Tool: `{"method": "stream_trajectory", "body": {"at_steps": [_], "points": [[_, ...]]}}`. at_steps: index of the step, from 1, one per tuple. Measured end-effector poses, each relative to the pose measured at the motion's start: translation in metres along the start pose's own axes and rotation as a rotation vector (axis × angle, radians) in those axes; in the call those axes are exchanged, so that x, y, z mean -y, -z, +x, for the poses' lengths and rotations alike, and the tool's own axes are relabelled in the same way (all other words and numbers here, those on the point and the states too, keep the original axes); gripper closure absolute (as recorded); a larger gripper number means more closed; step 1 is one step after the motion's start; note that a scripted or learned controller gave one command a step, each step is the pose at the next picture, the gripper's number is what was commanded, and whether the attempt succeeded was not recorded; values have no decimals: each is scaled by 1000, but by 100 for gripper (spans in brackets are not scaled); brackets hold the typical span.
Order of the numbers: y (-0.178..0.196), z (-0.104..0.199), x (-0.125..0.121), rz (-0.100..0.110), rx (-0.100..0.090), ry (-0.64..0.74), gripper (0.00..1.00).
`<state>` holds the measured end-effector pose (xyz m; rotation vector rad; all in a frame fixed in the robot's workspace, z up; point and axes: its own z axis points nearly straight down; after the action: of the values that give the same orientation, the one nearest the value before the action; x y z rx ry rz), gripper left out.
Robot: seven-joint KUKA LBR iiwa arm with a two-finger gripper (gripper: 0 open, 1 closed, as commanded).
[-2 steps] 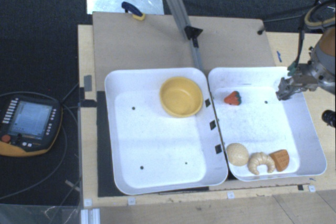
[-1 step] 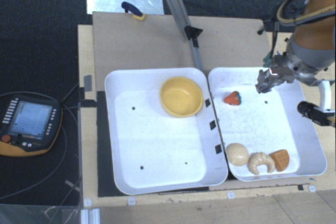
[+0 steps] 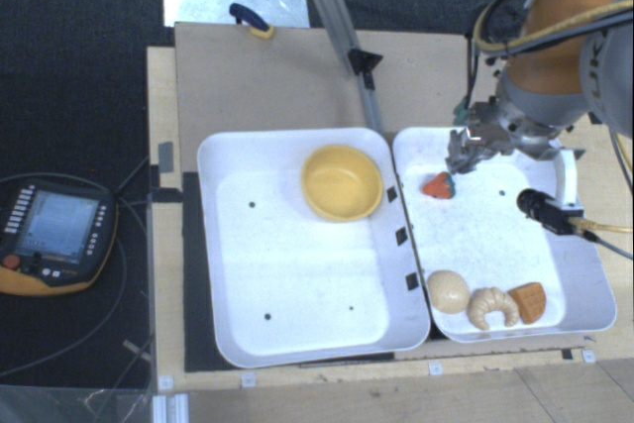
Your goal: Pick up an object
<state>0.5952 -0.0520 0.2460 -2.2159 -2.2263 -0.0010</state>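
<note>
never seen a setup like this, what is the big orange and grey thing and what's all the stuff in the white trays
That is a robot arm, grey with an orange band, reaching in from the right. One camera looks down on the bench at a slant. Its hand hangs over the right bin, just above a small red strawberry-like toy; I cannot tell whether it grips anything. Along that bin's near edge lie a pale round bun, a croissant and an orange-brown chunk. The left bin holds a yellow bowl. The device at far left is the arm's control pad.

arm (image 3: 584, 5) — orange band | grey wrist | yellow and black cables | dark metal fingers (image 3: 462, 154)
</note>
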Motion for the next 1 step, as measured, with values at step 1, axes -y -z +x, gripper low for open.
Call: {"method": "stream_trajectory", "body": {"at_steps": [1], "points": [[-9,57,-18,0,-1,1,100]]}}
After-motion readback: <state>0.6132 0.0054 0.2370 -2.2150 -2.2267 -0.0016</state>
